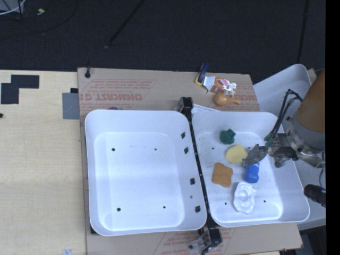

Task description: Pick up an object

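Gripper (256, 154) low over the right bin (289, 209), between the yellow piece (235, 154) and blue piece (251, 173).

Whether the jaws are wide or closed I cannot tell. The blue piece, mid-bin toward the right wall, looks small, light, smooth plastic; squeeze across its rounded sides.

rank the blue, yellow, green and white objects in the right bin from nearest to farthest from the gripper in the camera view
From the gripper:
1. blue object, just below the fingertips.
2. yellow object, just left; too close to the blue one to call firmly.
3. green object, up and left.
4. white object, near the bin's front edge.
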